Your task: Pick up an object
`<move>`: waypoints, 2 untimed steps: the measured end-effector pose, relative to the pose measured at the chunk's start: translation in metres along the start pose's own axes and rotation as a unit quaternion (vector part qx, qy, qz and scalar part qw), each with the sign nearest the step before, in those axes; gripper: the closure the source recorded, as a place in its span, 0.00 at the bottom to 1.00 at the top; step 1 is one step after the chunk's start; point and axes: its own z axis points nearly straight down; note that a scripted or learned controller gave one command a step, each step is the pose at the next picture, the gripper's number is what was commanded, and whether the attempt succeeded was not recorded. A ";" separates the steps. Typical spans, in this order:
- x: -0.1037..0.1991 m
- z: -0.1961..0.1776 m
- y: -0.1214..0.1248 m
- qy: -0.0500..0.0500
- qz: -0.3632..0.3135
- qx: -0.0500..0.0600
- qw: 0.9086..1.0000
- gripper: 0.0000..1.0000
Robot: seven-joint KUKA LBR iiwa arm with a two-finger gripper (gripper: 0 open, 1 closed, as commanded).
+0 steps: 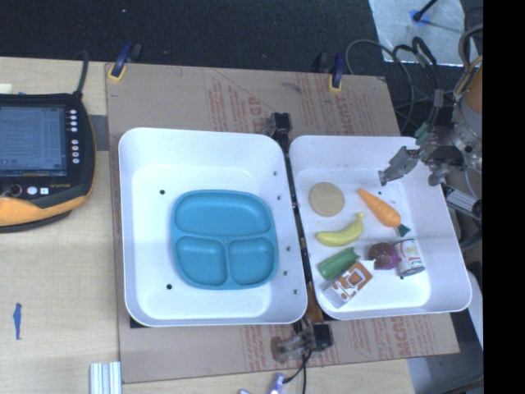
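The toys are gathered in the right bin (443, 294), within reach of the arm (463, 113) that comes in from that side, while the left bin (139, 220) carries a blue divided plate (223, 238), probably a place for picked things. The jaws (399, 165) hang over the far part of the right bin, near its upper right corner, and whether they are apart or together cannot be told from this slanted view; nothing is seen between them. The carrot (379, 207) lies nearest, just below the jaws and a little toward the arm's side, tilted. The tan disc (326, 199) lies below and away from the arm, near the wall between the bins. Farther off on the near side lie the banana (342, 232), a green piece (338, 262), a small carton (349, 282), a dark lump (382, 254) and a can (410, 258), packed close together. The carrot looks the likeliest target, though its slant may call for a wrist turn.
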 end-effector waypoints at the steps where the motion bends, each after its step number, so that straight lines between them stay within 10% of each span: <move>1: 0.025 0.166 0.056 -0.001 0.000 -0.007 1.000 0.00; 2: 0.030 0.169 -0.045 0.000 0.000 -0.002 1.000 0.00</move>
